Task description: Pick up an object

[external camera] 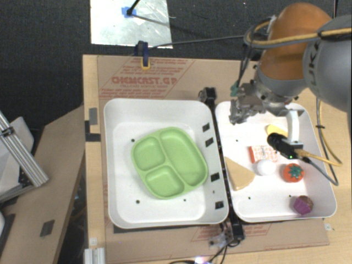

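My gripper (238, 114) hangs over the far left corner of the right bin (316, 208), with nothing visibly in it. In that bin lie a tan wedge (240, 175) near the left wall, a small red-and-white box (257, 153), a white ball (266, 168), a red-orange fruit with a green top (293, 172), a purple piece (302, 204) at the near right, and a yellow piece (274, 130) partly hidden by the arm. The objects all lie nearer to the camera and to the right of the gripper.
The left bin (118, 202) holds a green divided plate (168, 161) at its middle. A black-clipped divider (215, 153) runs between the two bins. The cardboard bench (104, 70) surrounds them, and the grey arm with its orange band (291, 32) reaches in from the upper right.
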Robot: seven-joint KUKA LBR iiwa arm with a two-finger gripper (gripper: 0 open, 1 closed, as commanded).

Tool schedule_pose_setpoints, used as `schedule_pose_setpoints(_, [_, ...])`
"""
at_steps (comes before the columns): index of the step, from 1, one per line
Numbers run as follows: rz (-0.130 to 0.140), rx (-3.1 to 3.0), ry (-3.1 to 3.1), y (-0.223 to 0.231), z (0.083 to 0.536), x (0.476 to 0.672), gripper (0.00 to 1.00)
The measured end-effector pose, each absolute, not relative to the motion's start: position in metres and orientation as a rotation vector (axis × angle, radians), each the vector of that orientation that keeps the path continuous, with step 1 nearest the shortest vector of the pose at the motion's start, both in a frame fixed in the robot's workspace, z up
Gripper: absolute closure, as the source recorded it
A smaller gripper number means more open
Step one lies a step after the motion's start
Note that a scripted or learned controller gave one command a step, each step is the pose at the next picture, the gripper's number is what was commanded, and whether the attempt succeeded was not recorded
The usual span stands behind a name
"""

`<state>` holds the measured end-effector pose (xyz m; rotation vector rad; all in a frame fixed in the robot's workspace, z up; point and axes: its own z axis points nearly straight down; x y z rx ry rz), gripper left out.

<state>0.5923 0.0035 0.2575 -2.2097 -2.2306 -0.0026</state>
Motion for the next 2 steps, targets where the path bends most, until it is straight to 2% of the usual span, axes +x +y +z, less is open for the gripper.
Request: schedule_pose_setpoints(2, [-0.001, -2.211, -2.229, 0.093, 0.25, 0.552, 1.0])
